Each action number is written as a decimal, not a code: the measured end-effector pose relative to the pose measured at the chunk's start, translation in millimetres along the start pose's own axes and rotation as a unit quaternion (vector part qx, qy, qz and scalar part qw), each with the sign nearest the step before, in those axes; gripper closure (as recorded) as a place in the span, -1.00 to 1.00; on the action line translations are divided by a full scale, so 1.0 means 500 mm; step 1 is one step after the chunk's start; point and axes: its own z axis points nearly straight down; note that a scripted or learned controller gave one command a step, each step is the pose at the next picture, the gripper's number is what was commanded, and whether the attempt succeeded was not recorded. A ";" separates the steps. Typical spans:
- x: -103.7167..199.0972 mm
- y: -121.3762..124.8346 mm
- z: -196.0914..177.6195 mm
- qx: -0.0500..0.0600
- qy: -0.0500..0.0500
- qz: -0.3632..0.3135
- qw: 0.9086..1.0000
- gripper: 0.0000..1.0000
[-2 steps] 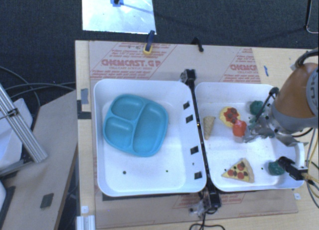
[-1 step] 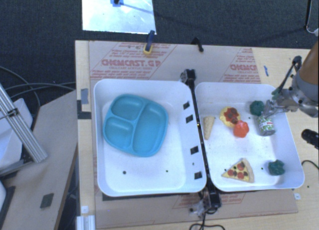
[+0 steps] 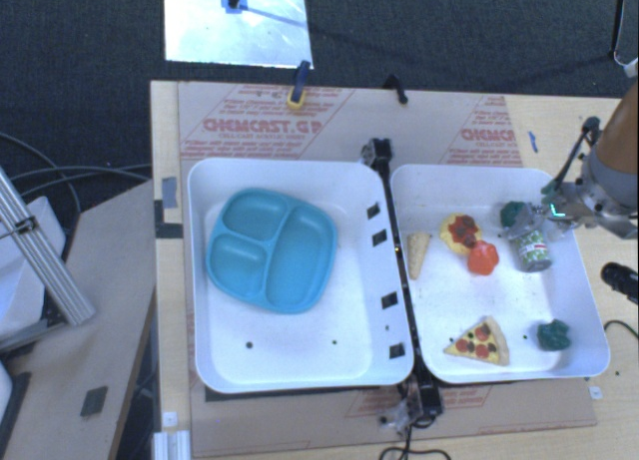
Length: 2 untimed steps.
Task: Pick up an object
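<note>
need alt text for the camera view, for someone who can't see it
The arm's end effector hangs over the right bin, above a small jar, with a pizza slice, a red piece and a cone lying nearby. The left bin holds a blue divided plate.

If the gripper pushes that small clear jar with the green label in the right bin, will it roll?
The small clear jar with the green label looks round-sided and seems to lie tilted, so it would probably roll on the right bin's smooth floor. Its glossy surface may slip. The gripper sits just above it.
</note>
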 end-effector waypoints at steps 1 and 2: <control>0.027 -0.009 0.100 -0.006 0.002 -0.003 1.000 -1.00; 0.180 -0.027 0.175 0.002 0.003 -0.003 1.000 -1.00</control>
